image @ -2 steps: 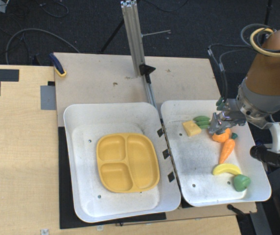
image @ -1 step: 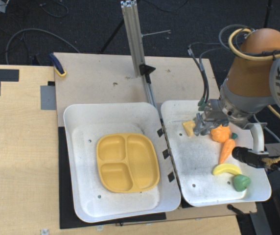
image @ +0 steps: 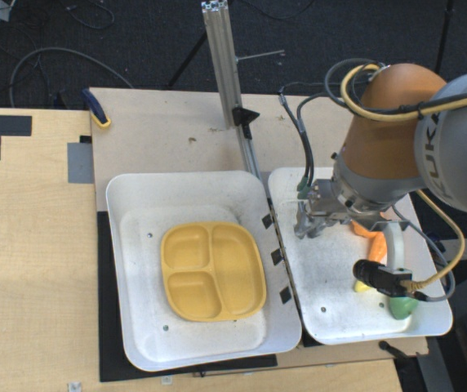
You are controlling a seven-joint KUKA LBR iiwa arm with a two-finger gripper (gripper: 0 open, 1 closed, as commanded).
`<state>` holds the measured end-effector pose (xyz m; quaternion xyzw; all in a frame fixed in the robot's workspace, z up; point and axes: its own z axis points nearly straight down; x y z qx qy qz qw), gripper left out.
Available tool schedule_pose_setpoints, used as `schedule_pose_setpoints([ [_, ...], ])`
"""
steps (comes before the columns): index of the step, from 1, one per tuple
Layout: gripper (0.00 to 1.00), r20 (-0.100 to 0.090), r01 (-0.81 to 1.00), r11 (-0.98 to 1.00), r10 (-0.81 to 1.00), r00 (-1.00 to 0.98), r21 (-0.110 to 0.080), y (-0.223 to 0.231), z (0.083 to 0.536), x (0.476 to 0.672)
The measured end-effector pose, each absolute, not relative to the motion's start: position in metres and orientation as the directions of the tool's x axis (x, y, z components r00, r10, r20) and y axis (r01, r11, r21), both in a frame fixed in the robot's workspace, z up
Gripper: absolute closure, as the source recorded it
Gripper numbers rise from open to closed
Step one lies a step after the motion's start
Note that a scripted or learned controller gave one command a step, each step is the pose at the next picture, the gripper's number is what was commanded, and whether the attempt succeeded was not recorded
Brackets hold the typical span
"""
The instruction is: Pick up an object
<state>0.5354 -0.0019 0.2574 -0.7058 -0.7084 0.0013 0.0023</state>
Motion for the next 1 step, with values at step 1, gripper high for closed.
schedule_pose_setpoints([
  [1, 1.0, 0.001, 1.0, 0.005, 1.0, -0.005, -0.003, 0.0524, 0.2541, 0.5412],
])
